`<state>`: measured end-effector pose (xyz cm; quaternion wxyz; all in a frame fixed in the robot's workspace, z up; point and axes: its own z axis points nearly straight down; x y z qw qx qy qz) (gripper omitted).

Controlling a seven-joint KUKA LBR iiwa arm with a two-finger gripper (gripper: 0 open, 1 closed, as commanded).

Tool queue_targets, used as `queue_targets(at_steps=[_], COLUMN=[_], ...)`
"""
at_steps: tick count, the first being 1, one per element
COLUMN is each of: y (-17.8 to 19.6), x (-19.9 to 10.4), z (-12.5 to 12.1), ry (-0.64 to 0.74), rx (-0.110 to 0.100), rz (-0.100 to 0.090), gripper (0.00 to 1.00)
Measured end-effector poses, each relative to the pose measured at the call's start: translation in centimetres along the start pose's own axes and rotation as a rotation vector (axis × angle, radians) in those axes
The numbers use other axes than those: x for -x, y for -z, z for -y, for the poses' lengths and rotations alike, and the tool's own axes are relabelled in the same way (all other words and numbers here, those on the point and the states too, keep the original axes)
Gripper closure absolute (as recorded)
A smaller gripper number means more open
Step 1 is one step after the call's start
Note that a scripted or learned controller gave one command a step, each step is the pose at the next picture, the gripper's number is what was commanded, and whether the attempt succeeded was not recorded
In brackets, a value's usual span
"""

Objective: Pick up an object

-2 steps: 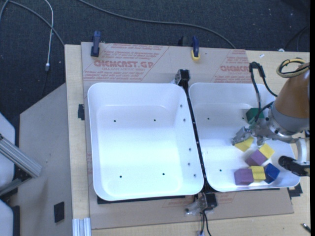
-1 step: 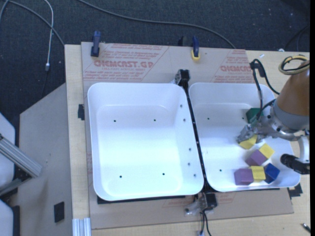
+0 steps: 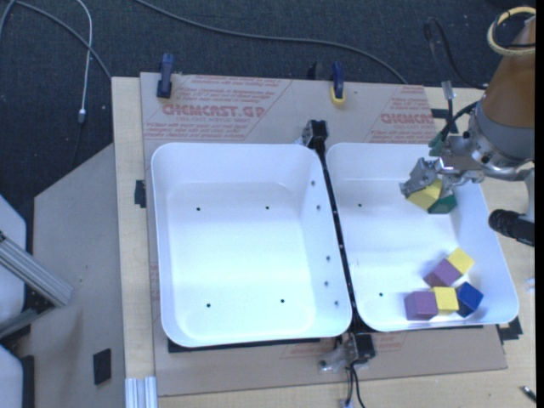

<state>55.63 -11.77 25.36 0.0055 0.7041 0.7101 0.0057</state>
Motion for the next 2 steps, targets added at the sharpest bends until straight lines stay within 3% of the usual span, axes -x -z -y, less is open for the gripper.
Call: queue_targets(at_steps=[1, 2], y=[5.1, 2.1], x=[-6.7, -15.1], z=[3.1, 2.5], ry=[-0.002, -0.002], rx=[-0.010, -0.018], rz=[-0.002, -0.001], gripper=[1.00, 1.00])
